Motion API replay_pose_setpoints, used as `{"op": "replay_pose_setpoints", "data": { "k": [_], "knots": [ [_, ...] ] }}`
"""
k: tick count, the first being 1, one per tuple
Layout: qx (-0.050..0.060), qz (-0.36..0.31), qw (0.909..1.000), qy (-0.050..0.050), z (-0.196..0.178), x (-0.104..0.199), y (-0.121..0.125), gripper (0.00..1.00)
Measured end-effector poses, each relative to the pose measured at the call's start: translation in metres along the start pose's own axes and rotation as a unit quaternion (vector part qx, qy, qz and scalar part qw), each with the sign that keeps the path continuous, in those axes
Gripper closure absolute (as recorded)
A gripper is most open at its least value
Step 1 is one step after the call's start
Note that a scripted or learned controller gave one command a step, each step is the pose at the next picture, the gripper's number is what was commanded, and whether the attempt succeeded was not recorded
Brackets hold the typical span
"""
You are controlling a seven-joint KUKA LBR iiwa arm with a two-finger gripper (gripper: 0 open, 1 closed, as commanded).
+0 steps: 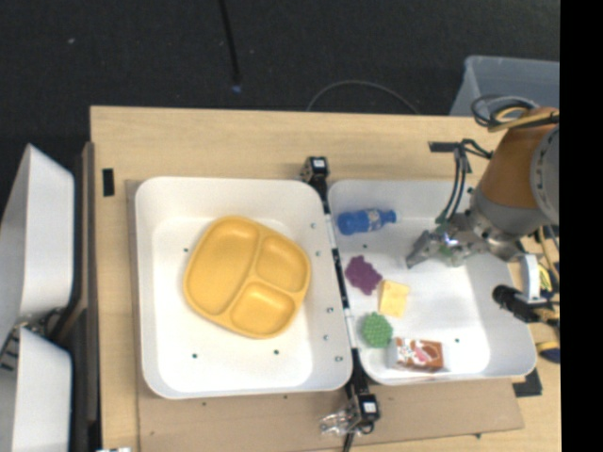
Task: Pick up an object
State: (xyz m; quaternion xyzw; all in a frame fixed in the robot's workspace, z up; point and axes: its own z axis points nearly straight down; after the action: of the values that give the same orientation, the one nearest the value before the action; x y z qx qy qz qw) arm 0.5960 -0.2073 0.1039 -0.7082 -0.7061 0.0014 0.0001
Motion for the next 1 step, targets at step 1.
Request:
{"op": "replay_pose_setpoints", "data": {
  "k": [1],
  "knots": [
    [-0.004, 0.001, 1.0000, -0.001, -0.0148, -0.0014, 0.0018, 1.00]
  ]
}}
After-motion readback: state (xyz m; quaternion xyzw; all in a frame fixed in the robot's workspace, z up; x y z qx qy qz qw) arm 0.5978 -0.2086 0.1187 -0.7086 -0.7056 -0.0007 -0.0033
